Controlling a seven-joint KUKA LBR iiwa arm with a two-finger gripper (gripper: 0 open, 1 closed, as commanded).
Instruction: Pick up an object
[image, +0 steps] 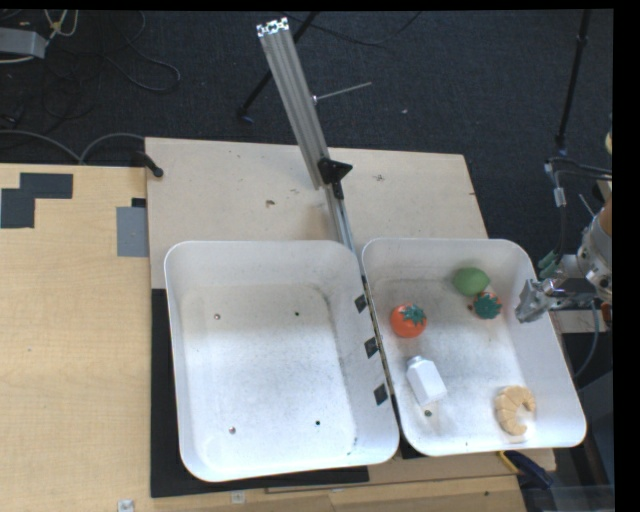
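The right bin holds an orange-red tomato-like toy, a green ball, a small teal object, a white block and a tan croissant-shaped piece. My gripper hovers at the bin's right rim, just right of the teal object and apart from it. No object shows between its fingers.
The left bin sits beside the right one, joined by black clips along the shared wall. A slanted aluminium bar rises behind the bins. Cables and a stand are on the dark floor at the far right.
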